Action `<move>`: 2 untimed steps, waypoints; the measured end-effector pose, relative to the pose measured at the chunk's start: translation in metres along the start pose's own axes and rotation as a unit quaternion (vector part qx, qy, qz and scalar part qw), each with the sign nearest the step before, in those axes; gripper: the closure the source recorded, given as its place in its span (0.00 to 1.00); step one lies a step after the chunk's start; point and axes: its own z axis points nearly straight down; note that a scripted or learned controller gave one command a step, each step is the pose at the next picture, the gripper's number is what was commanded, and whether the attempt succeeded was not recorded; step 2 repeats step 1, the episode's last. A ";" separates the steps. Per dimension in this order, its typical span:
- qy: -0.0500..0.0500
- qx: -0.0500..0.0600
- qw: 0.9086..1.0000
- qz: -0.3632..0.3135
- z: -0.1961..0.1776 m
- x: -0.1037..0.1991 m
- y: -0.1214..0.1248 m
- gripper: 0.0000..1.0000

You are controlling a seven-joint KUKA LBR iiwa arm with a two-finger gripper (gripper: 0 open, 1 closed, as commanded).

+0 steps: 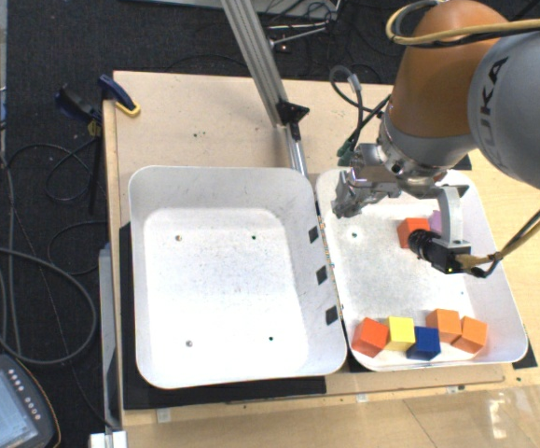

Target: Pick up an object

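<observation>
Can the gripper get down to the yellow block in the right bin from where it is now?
Probably yes. The yellow block sits uncovered near the front wall of the right bin, though an orange block and a blue block press against its sides. The gripper hangs over the bin's far end.

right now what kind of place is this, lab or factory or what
Most likely a robotics lab test bench. A wooden bench bears two white bins, the right one holding small coloured blocks; loose cables trail over dark carpet, and a control pendant lies at the lower left.
</observation>
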 end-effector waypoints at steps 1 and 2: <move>0.000 0.001 1.000 0.000 0.019 0.055 -0.018 1.00; 0.000 0.001 1.000 0.000 0.019 0.055 -0.018 1.00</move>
